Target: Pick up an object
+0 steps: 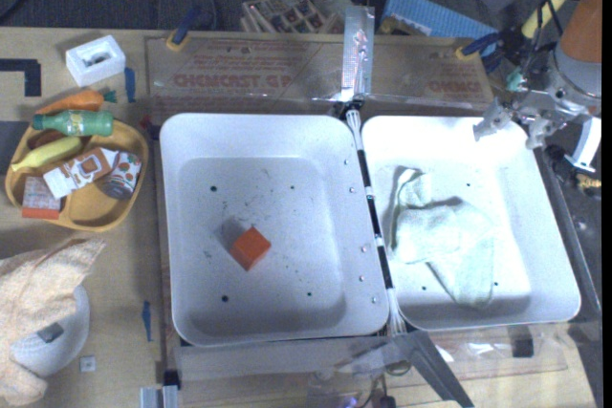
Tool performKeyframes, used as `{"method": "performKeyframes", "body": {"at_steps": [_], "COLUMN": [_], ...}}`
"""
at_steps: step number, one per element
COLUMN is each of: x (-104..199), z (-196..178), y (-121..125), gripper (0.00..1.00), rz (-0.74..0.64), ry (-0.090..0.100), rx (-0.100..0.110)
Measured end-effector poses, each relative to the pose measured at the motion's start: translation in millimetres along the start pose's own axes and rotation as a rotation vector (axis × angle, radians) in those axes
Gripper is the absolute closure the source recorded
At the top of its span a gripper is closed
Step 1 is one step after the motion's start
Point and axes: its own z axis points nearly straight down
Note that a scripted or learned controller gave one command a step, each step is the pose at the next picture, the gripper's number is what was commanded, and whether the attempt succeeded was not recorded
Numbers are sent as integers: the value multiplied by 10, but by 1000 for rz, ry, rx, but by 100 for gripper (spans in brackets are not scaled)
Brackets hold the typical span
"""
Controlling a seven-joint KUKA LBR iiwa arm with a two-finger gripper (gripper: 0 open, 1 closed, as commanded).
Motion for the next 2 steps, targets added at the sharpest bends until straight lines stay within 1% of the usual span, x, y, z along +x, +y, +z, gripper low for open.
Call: {"method": "performKeyframes", "body": {"at_steps": [1,2], "x": [24,1147], "z": [-652,296], "y": [62,-59], "gripper": [0,0], "rz": [87,-34], "ry": [-1,2], "rx": [-1,4]}}
